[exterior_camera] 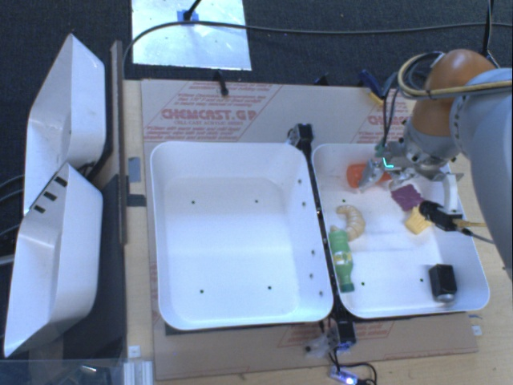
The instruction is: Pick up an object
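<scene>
Layout: two shallow white bins sit side by side; the right bin carries all the loose objects, so the arm, reaching in from the right, works over that one. The left bin lies well beyond the gripper, farther left.
Gripper: the gripper hangs low over the far part of the right bin, apparently placed there to take an object.
Gripper state: cannot tell; the tips are too small and blurred to read, and nothing clearly sits in them.
Likely target: the orange object, just beside the gripper on its left, maybe touching.
Other objects: purple block just right and nearer; yellow piece beyond that; tan curved piece and green bottle nearer the camera; black can well apart, in the near right corner.
</scene>
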Tool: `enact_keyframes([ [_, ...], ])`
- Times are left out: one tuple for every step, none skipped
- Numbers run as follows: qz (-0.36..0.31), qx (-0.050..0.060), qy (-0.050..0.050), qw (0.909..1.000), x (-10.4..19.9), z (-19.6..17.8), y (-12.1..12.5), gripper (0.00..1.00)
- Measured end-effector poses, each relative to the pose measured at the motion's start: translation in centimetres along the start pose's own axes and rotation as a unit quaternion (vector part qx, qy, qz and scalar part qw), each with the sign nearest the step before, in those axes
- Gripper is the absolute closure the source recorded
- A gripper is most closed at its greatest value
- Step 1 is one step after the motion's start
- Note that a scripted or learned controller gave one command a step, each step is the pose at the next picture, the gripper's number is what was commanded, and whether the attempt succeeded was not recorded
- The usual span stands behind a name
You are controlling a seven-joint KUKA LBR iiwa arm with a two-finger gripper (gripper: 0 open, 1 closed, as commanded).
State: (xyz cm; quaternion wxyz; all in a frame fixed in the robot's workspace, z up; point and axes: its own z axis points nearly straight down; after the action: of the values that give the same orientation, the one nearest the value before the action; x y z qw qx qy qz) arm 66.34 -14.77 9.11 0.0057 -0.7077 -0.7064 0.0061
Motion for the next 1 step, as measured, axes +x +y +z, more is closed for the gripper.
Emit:
enact_keyframes([
  [0.0,0.001,0.001,1.0,0.04,-1.0,-0.04,1.0],
])
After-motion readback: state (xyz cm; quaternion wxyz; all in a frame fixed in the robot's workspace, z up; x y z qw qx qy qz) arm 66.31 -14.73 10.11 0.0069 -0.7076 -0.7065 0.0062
